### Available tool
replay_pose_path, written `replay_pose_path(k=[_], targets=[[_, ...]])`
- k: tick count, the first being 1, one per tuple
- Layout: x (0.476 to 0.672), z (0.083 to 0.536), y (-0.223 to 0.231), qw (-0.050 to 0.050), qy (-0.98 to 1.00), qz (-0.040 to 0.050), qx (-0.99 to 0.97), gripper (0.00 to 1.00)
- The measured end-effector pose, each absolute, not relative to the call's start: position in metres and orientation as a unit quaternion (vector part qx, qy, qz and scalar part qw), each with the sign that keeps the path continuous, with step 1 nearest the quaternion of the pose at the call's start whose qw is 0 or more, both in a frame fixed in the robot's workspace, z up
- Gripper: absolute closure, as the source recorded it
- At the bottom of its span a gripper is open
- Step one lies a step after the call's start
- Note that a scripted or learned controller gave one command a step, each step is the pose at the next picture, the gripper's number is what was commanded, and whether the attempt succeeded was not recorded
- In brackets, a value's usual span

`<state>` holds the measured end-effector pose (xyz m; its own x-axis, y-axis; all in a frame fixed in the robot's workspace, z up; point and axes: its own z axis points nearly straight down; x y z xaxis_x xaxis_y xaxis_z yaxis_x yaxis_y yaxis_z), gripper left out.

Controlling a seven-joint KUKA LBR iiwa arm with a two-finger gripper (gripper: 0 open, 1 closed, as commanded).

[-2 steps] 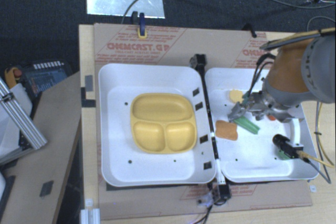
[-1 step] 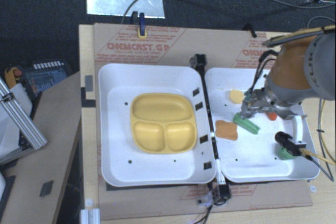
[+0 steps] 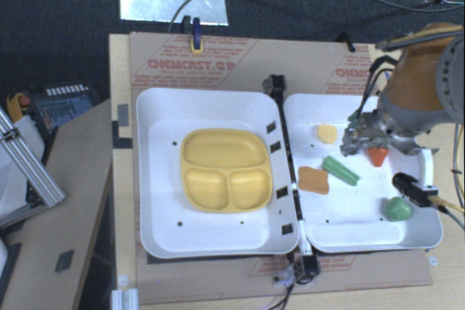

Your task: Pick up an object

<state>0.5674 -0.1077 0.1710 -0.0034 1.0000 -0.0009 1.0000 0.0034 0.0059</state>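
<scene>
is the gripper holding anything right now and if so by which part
Cannot be told. The gripper sits low in the right bin beside the orange-red piece, but no object is seen in it.

Legible text appears on the brown board (image 3: 218, 58) beneath the bins. The word "CHEMCAST" is printed in red capitals on the board's far edge, left of centre, followed by letters that read approximately "GP". Smaller red lines stand above and below this word; they are too small to read. A second red print of the same kind stands at the board's far right corner (image 3: 356, 72), set at a slant and partly hidden; only fragments show. Faint red print also shows on the board's near edge (image 3: 265, 266), not readable. The device (image 3: 62, 109) at left carries no readable characters.
</scene>
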Motion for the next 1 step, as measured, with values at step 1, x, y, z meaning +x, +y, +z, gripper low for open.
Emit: replay_pose_path(k=[1], targets=[[0.5713,0.2233,-0.0975,0.003,0.709,0.0025,0.705,1.00]])
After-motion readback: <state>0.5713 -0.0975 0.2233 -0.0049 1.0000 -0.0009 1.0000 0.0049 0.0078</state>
